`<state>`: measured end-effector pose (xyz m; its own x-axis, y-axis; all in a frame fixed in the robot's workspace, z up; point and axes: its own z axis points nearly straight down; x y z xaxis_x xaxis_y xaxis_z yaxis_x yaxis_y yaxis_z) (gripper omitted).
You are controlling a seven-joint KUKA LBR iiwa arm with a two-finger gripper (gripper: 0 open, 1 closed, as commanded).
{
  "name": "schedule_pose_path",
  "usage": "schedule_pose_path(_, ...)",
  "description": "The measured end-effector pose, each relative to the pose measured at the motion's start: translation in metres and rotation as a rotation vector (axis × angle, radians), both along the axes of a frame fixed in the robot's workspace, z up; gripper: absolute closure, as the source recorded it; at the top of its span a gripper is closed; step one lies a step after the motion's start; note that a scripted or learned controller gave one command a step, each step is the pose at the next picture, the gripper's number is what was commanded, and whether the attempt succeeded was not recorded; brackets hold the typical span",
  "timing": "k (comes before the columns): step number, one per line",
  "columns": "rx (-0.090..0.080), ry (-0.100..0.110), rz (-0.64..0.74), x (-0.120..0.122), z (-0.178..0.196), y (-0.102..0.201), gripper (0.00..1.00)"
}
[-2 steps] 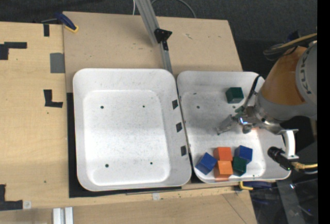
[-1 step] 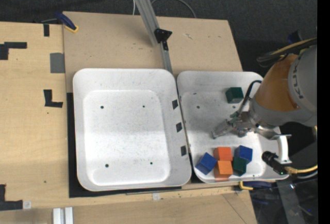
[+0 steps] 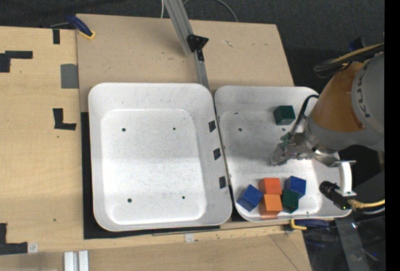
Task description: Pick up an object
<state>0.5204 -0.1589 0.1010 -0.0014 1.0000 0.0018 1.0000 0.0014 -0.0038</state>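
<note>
Toward the right of the frame, the arm [image 3: 350, 101], grey with an orange band, is reaching into the right bin [image 3: 250, 101] from the right edge. Its gripper [image 3: 281, 156] is hanging low over the bin floor near the middle of that bin, pointing down and to the left; how far it is open cannot be told at this size, and nothing is showing in its grasp. A dark green block [image 3: 284, 115] is lying alone just above the gripper, toward the bin's upper right. Along the bin's lower edge a cluster is sitting close together: a blue block [image 3: 250, 197] at the left, two orange blocks [image 3: 271, 194] stacked one below the other in the frame, a second green block [image 3: 290, 200] and another blue block [image 3: 296, 185] at the right. The left bin [image 3: 150, 92] is occupying the frame's centre-left, on the wooden bench [image 3: 125, 45].
</note>
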Motion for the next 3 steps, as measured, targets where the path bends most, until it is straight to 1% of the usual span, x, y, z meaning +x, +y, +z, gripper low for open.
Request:
schedule_pose_path(1,-0.002,-0.006,0.0,0.002,0.043,0.005,1.0)
schedule_pose_path(2,-0.003,-0.009,0.001,-0.002,0.104,0.01,1.0)
schedule_pose_path(3,-0.001,-0.003,0.0,-0.001,0.106,0.01,1.0)
